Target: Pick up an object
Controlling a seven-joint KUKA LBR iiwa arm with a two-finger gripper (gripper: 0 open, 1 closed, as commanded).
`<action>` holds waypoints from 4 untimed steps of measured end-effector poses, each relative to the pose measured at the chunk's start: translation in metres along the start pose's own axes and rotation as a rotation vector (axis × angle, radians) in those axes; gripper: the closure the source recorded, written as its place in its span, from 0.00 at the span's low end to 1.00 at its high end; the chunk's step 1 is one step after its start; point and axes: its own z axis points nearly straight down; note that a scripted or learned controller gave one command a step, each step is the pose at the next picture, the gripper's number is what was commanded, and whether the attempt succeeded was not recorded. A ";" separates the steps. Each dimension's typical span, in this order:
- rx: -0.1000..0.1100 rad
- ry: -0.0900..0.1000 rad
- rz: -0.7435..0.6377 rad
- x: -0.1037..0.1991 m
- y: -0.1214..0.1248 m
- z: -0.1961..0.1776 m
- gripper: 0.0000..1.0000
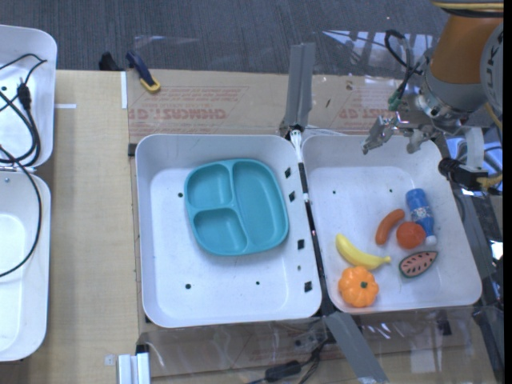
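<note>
Claw [398,137] open, holding nothing, over right bin [344,174] back edge. Sausage [390,226], bottle [418,208], tomato [410,235], banana [360,252], pumpkin [358,286], melon slice [418,263] lie nearer camera than claw. Teal plate [237,207] off to claw's left.

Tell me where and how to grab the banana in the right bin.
Grip the banana across its thick middle, coming straight down from above. It lies flat and curved, its narrow width suited to the pincer. Keep the fingers clear of the pumpkin just below it; the sausage lies farther off.
</note>
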 end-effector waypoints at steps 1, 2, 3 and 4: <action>0.000 0.001 0.003 -0.043 -0.069 0.096 0.00; 0.001 0.003 0.003 -0.032 -0.096 0.122 0.00; 0.001 0.002 0.007 -0.033 -0.096 0.113 1.00; -0.003 0.000 -0.001 0.056 -0.063 0.021 1.00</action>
